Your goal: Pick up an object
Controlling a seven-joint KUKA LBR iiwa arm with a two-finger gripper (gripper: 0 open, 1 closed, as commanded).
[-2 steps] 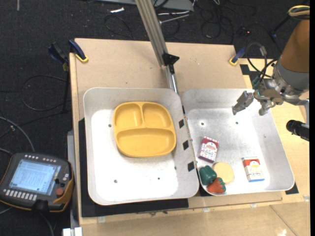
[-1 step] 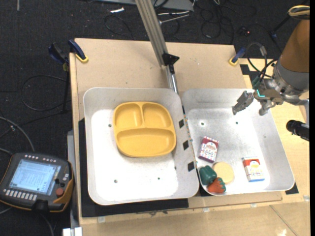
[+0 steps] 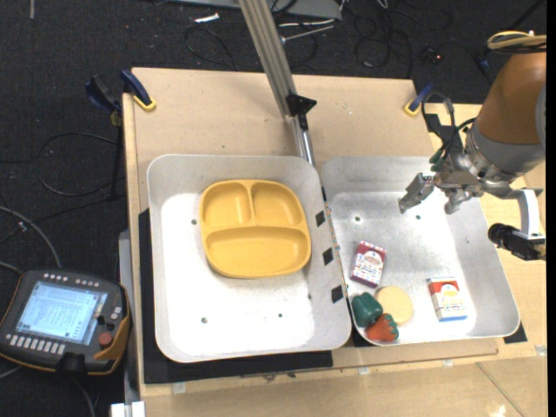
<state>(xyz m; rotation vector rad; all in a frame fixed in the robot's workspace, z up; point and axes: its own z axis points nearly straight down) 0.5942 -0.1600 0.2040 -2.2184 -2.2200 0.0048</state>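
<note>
While my gripper (image 3: 432,191) hangs spread and holding nothing over the right bin (image 3: 486,233), no pick is made. Nearest candidate, the red carton (image 3: 367,263), lies below-left of the gripper (well apart); descent and grasp remain.

I see yellow divided tray (image 3: 254,228) in left bin (image 3: 174,320) | teach pendant (image 3: 61,320) on floor, left of that bin | clamps (image 3: 137,89) at bench's (image 3: 217,111) far corners | metal pole (image 3: 271,46) slants behind it
</note>
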